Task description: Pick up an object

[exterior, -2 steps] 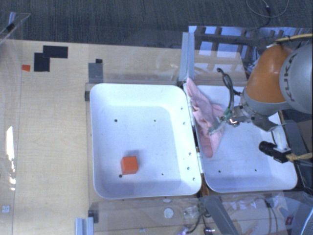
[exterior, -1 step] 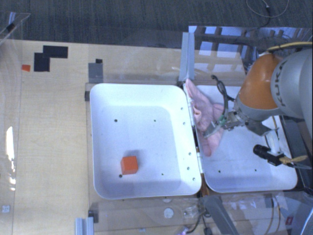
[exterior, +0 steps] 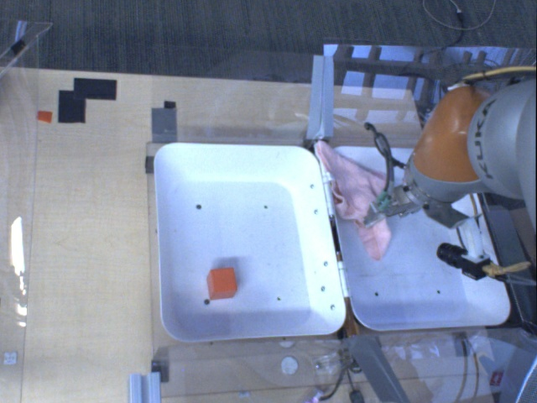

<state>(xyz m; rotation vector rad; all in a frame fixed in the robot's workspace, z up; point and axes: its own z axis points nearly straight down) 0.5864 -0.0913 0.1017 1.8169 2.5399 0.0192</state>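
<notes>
A pink cloth [exterior: 352,190] lies over the upper left corner of the right bin [exterior: 436,300], against the wall between the two bins. My gripper [exterior: 384,206] comes in from the right and is shut on one bunched end of the cloth, and a fold of it hangs below the fingers. The rest of the cloth trails up and left toward the bin corner. An orange block [exterior: 222,283] sits alone in the lower left part of the left bin [exterior: 252,175], far from the gripper.
The grey arm with its orange band [exterior: 449,137] covers the upper right of the right bin. A black cable loops above the gripper. A metal post [exterior: 320,91] stands behind the gap between the bins. Black markers lie on the bench at far left.
</notes>
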